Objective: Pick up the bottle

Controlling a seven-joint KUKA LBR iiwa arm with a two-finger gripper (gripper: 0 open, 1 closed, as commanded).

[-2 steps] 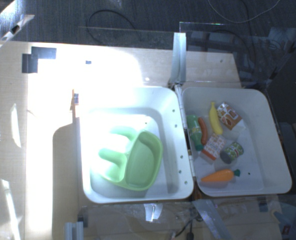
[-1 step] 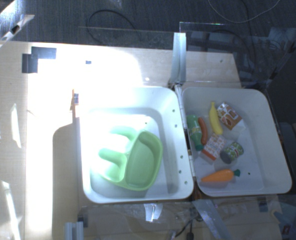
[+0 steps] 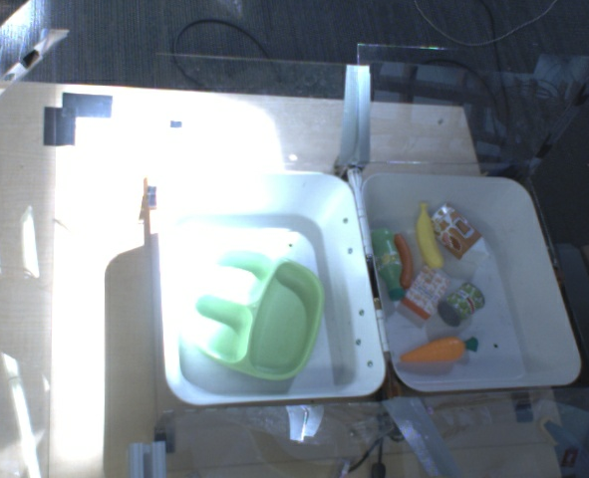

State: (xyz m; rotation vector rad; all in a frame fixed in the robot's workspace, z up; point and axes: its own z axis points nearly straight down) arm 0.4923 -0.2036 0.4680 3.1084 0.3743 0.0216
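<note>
A small green bottle (image 3: 386, 258) lies along the left wall of the right bin (image 3: 538, 267), its length running toward the far side. A red-orange sausage-like piece (image 3: 404, 259) rests against its right side.
The right bin also holds a yellow banana (image 3: 429, 238), a printed box (image 3: 457, 231), a red-and-white packet (image 3: 426, 295), a small can (image 3: 462, 303) and an orange carrot (image 3: 436, 352). A green divided dish (image 3: 266, 316) sits in the left bin (image 3: 349, 267). Cables lie on the floor beyond.
</note>
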